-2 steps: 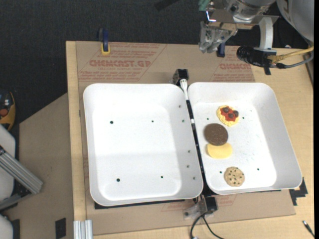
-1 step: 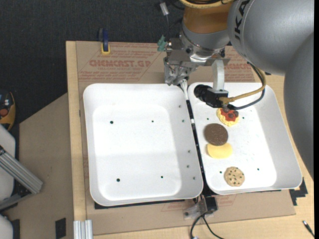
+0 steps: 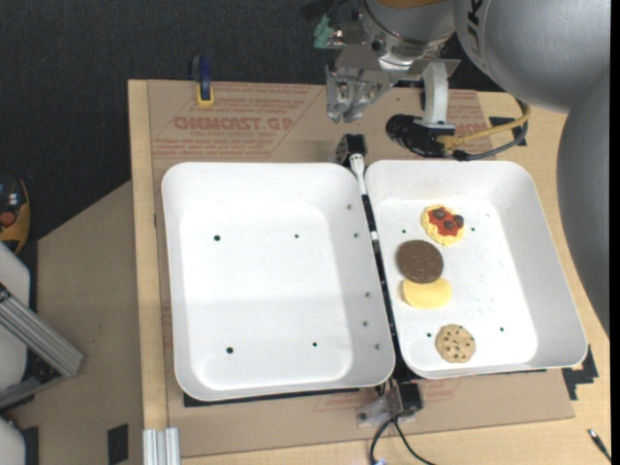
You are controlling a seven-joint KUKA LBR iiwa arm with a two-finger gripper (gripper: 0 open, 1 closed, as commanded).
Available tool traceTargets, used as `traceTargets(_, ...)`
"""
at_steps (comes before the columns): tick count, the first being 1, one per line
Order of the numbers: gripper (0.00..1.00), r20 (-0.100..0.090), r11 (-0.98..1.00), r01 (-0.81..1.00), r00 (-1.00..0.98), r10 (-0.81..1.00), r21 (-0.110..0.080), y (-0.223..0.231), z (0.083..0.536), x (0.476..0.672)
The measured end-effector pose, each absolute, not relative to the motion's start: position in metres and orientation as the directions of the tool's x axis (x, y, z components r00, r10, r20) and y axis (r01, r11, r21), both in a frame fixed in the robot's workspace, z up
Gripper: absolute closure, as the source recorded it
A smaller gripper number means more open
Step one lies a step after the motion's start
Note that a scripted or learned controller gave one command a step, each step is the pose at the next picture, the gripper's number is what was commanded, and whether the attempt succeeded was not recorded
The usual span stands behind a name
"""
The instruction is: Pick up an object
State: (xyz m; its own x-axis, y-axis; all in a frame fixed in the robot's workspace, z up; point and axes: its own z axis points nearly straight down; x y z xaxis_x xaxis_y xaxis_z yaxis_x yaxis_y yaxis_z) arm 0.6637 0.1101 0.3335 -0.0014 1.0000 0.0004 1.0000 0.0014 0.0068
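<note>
Four food items (image 3: 436,284) in right bin (image 3: 542,260) | board (image 3: 242,114) reads "CHEMCAST GP" | claw (image 3: 347,100) grip unclear

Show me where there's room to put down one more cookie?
The left bin has the most bare floor, bordered by its own white walls. In the right bin, the tart, dark cookie, yellow cookie and chip cookie crowd a line down the middle; bare strips lie between them and the right wall, and beside the centre divider.
</note>
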Motion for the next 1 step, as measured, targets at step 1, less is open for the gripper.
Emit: traceTargets(1,1.00,0.004,0.012,1.000,-0.012,1.000,-0.003,0.2337,0.2951,0.6506)
